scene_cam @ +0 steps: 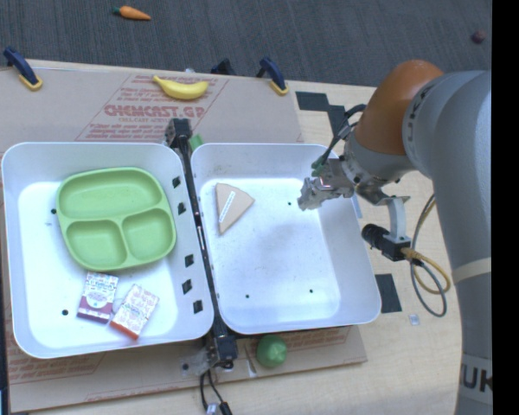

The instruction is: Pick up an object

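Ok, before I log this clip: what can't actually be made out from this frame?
- Gripper: too small and blurred in the camera view to tell its finger state, or whether it touches the right bin.
- Small boxes in the left bin: print too small to read.
- Arm: cut off by the right and bottom edges.
- Green ball: partly hidden behind the right bin's front rim.
- Wedge: material unclear.

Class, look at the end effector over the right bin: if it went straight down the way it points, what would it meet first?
Probably the bare white floor of the right bin, near its right wall. The end effector seems apart from the wedge, though depth is unclear.
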